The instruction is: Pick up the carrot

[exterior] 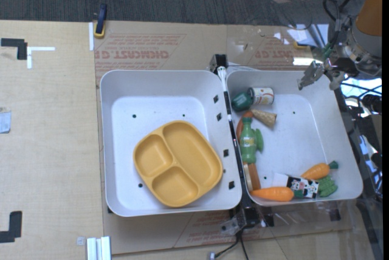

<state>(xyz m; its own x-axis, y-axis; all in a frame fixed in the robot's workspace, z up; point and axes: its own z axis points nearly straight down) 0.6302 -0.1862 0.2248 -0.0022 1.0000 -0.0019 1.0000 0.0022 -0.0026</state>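
Dark grey carpet runs behind a bench (48, 161) of pale wood, with a sheet of printed cardboard (158, 49) under two shallow white bins.

Left bin (115, 131): one yellow divided plate (177, 161), three compartments, lying near the middle.

Right bin (328, 131): several toy items. A green bottle (248, 142) lies along the left wall, with a green-capped can (252, 97) above it and a tan cone-shaped piece (264, 116) just beside that.

Carrot (318, 171): orange with green top, near the bin's lower right, tilted, green end toward the right wall. A second orange vegetable piece (273, 194) lies along the front wall. Between them, a small black-and-white carton (303, 186), with a green item (328, 188) just beside it.

Gripper (322, 73): hovering over the upper right corner of the right bin, well apart from the carrot. Fingers spread open, nothing between them. Orange band of the arm (369, 16) at the frame's right edge.
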